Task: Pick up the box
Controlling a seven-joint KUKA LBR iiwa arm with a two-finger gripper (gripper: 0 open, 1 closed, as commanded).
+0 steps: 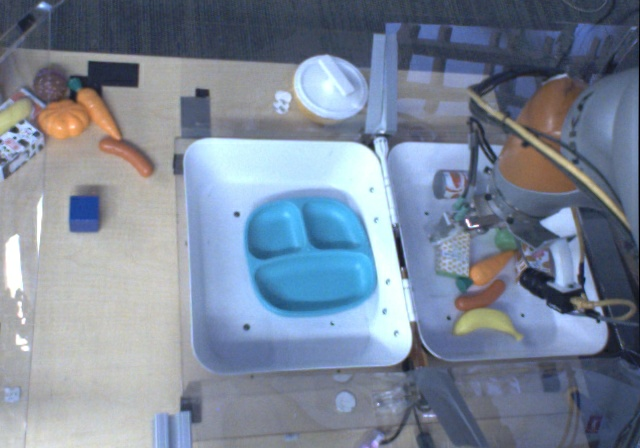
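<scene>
The gripper (470,221), whose grip I cannot tell, hangs at nine o'clock of the carrot (493,267), over the box (453,254), and may snag that crowded clutter.

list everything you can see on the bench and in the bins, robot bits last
divided tray: 1, blue, middle of left bin
left bin: 1, white, bench centre
right bin: 1, white, beside left bin
banana: 1, yellow, right bin, near front
sausage: 1, red-orange, right bin, behind banana
carrot: 1, orange, right bin
box: 1, patterned, pale, right bin, left of carrot
can: 1, grey with red, right bin, back
lidded bowl: 1, white, behind left bin
cube: 1, blue, bench left
toy foods: several, mostly orange, bench far left
arm: 1, grey with orange band, over right bin
tool: 1, dark, above box
</scene>
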